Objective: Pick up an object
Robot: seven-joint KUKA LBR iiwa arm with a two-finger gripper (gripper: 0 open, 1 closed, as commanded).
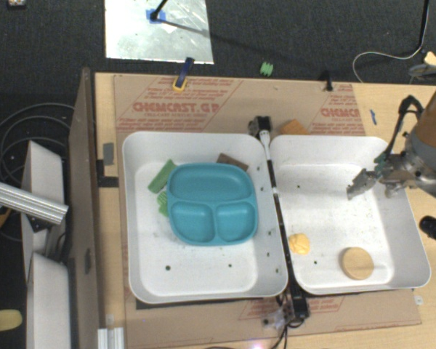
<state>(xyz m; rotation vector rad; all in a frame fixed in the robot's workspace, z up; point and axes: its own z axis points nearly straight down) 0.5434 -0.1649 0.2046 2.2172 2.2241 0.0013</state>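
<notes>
Two shallow white bins (203,145) on a cardboard-covered bench. Two-finger gripper (357,185) poised over right bin, finger gap unreadable, nothing visibly held. Nearest candidates below-left of it: small yellow lump (299,243), round tan disc (357,262).

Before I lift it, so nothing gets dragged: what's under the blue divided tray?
Green pieces poke out beneath the blue divided tray's left edge, and a brown block peeks out at its top edge. Whatever lies under its middle is covered.
</notes>
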